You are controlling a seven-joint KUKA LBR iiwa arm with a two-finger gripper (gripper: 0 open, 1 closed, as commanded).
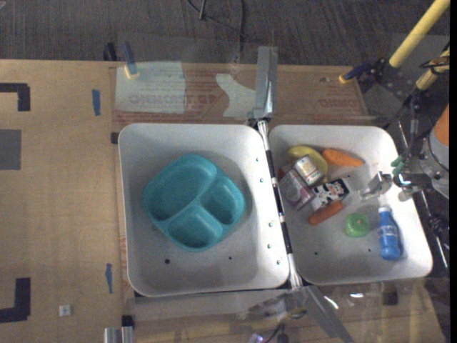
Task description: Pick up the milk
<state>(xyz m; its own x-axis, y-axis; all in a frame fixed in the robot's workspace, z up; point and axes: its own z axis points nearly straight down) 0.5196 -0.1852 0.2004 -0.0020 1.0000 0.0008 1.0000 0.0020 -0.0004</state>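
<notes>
The milk (333,189), a small black-and-white patterned carton, lies on its side near the middle of the right bin (357,263), touching or just beside a can (308,170) above it and a long orange piece (327,214) below it. Its long axis runs roughly left to right across the view, tilted slightly. The gripper (382,183) hangs over the same bin at its right side, a short way to the right of the carton and about level with it, so the coming move looks like a short shift to the view's left followed by a descent. Whether the fingers are spread or pressed together cannot be told here; nothing is seen between them. Only 1 arm works this bench, and it is already on the near side. The risk, as I judge it, is crowding: the can, a crumpled packet (294,189) and the orange piece sit tight against the carton's left and lower sides, while a green lid (356,224) and blue bottle (388,233) lie below the gripper, apart from the carton
</notes>
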